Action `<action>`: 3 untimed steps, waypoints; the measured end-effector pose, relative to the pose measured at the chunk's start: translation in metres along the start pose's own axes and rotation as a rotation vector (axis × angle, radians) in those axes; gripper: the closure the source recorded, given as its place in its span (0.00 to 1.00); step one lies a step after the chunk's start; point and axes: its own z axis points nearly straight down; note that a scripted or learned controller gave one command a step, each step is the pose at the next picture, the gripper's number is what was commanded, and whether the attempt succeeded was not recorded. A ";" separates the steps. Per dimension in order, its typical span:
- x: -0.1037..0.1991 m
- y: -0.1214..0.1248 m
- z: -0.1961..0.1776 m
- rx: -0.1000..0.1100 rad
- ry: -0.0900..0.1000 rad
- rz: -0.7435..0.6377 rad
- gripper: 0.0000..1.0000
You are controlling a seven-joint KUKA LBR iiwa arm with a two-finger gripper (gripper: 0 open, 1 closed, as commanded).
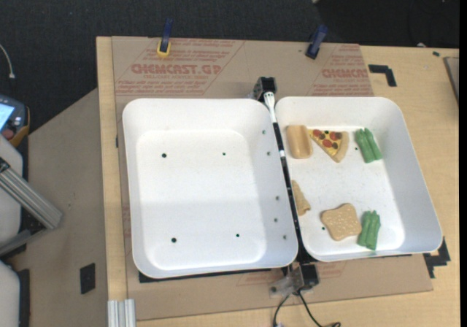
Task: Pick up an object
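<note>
The two white bins lie side by side on the surface [219, 63], which is covered with a brown cardboard sheet. All the objects are in the right bin [398, 172]. Along its far side there is a small bread roll [297, 141], next to it a toy pizza slice [330, 142], and then a green vegetable piece [368, 145]. Near the front side lie a slice of toast [341, 221] and, touching it on the right, a second green vegetable piece [370, 230]. One more tan piece [299, 198] rests against the left wall of this bin, close to the divider between the bins; I cannot say exactly what it is. The left bin [131, 172] shows only its white floor with a few dark dots.

About the tool, I cannot tell if it is open or closed, and nothing is seen lifted from the bin. So I judge that the task is at its very start: every object rests on the bin floor, and the whole work is left, namely to choose one object, to come down over it, to close on it and to raise it.
</note>
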 end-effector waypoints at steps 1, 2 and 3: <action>0.000 0.000 0.001 0.001 0.000 0.000 0.00; 0.001 0.001 -0.011 -0.004 -0.001 -0.001 1.00; 0.001 0.001 -0.010 -0.003 -0.001 -0.001 0.00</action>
